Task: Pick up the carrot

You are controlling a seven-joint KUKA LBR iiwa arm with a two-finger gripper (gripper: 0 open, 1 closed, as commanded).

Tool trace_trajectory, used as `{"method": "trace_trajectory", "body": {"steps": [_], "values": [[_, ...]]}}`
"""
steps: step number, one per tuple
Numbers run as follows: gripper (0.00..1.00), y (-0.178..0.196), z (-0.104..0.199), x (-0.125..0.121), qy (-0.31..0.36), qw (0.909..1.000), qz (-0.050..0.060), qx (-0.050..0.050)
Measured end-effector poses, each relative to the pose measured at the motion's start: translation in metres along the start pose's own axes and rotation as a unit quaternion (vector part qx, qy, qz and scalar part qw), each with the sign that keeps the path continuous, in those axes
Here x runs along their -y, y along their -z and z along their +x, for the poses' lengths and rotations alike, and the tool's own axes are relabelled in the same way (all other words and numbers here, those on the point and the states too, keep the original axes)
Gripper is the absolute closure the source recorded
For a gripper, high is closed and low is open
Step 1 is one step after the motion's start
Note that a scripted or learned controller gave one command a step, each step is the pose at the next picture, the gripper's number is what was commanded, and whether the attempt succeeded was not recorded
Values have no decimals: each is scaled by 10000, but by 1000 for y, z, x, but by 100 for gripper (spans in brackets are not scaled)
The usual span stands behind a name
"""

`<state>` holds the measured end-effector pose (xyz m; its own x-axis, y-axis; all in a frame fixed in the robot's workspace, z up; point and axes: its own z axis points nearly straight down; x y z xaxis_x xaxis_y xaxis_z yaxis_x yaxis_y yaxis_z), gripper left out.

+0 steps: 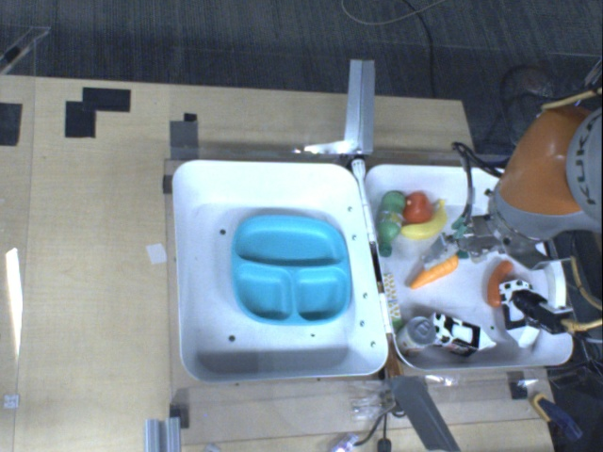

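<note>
The carrot (pixel 433 272) is small and orange and lies at a slant on the floor of the right bin (pixel 476 182), near its middle. My gripper (pixel 460 241) hangs just above and to the right of the carrot's thicker right end, at the tip of the grey arm with its orange band (pixel 549 163). The carrot rests on the bin floor. Whether the gripper touches it is unclear from this angle.
A green pepper (pixel 391 201), red tomato (pixel 417 208) and yellow banana (pixel 430 225) crowd the right bin's back left. An orange piece (pixel 497 286) and black-and-white toys (pixel 458 332) lie at the front. The left bin (pixel 207 252) holds a blue divided tray (pixel 287 266).
</note>
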<state>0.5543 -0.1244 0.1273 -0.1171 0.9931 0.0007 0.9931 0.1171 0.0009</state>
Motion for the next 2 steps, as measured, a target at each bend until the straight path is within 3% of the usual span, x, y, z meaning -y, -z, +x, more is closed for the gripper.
{"method": "trace_trajectory", "body": {"steps": [1,2], "values": [[0,30,-31,-39,477,9989,-16,6],[0,-2,12,-13,575,9983,3,-1]]}}
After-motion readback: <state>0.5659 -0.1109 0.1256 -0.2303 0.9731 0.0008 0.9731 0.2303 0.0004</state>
